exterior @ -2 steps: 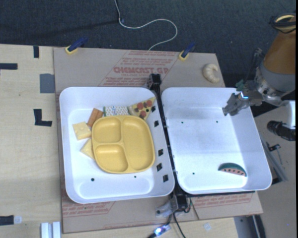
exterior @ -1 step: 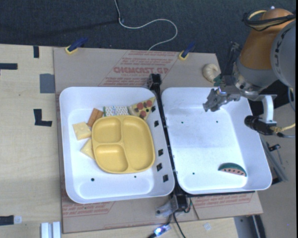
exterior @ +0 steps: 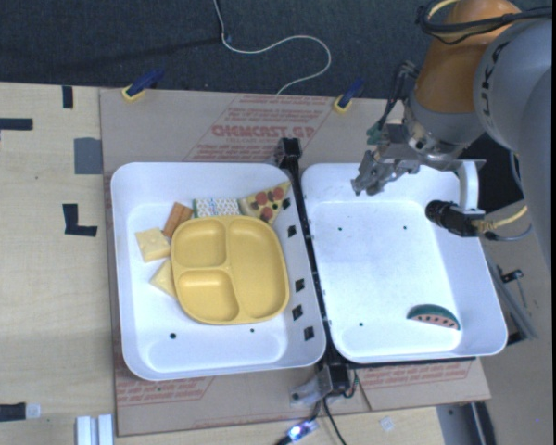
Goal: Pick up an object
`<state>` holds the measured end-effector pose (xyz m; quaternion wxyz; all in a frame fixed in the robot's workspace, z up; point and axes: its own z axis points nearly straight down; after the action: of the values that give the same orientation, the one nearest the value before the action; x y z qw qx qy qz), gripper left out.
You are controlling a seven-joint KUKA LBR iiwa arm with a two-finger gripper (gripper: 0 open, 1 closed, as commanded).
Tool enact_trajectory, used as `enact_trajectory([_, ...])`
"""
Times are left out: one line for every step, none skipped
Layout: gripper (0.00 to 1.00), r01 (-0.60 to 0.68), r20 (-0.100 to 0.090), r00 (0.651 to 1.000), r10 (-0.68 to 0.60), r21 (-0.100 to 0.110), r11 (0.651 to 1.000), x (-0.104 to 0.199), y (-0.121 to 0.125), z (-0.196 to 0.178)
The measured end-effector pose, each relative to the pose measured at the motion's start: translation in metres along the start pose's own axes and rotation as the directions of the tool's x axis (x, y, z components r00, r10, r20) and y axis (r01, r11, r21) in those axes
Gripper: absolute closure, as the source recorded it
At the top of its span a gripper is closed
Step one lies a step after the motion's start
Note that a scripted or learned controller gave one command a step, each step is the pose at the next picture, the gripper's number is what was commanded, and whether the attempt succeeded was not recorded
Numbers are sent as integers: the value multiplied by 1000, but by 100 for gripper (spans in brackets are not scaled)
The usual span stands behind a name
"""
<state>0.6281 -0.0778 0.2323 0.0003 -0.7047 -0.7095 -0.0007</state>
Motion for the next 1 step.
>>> enact_trajectory([100, -5, 1, 1000, 5, 2, 1000, 5, 2, 1])
